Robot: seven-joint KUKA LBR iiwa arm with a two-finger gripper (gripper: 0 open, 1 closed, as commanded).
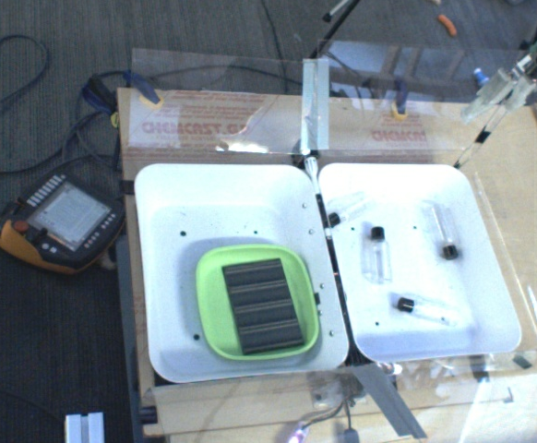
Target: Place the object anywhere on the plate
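Observation:
A square green plate (211, 314) lies in the left white bin (162, 247), toward its front. On the plate rests a dark grey ridged block (263, 305), lying flat and covering most of the plate's middle. In the right white bin (490, 289) lie several clear vials with black caps: one near the centre (375, 253), one toward the back right (440, 230), one near the front (423, 310), and one by the left wall (343, 207). All of them lie loose on the bin floor.
A metal strip (316, 109) runs back from the seam between the bins, across a clear sheet (213, 123). A teach pendant (61, 221) and cables lie on the dark floor at the left. A clear tool (501, 89) sits at the back right.

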